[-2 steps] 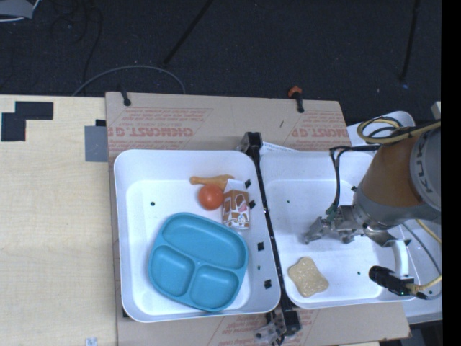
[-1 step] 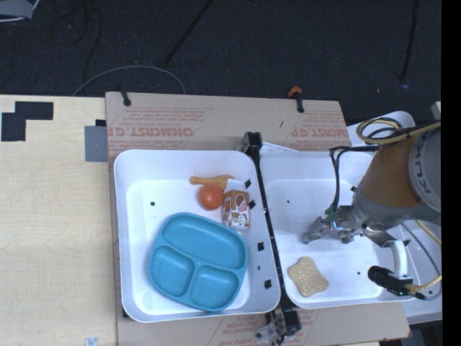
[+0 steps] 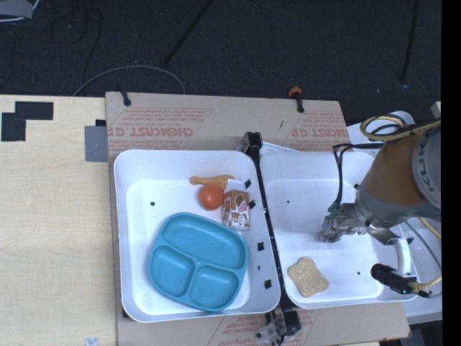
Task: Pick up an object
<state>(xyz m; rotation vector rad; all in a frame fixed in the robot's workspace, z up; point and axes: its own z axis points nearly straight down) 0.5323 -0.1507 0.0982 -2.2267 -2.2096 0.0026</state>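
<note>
Near edge, right bin: tan bread-slice toy lies flat; likely light, thin, so pinch across its edges. Gripper sits low on the bin floor just beyond; finger state cannot be told. Farther left: blue divided plate.

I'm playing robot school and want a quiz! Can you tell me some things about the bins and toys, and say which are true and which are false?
1. The blue divided plate lies in the left bin. True.
2. The orange ball sits in the right bin. False: it is in the left bin, beside the small patterned carton.
3. The tan toast-shaped piece lies in the right bin. True.
4. The gripper is over the left bin. False: it is over the right bin, up and to the right of the toast-shaped piece.
</note>
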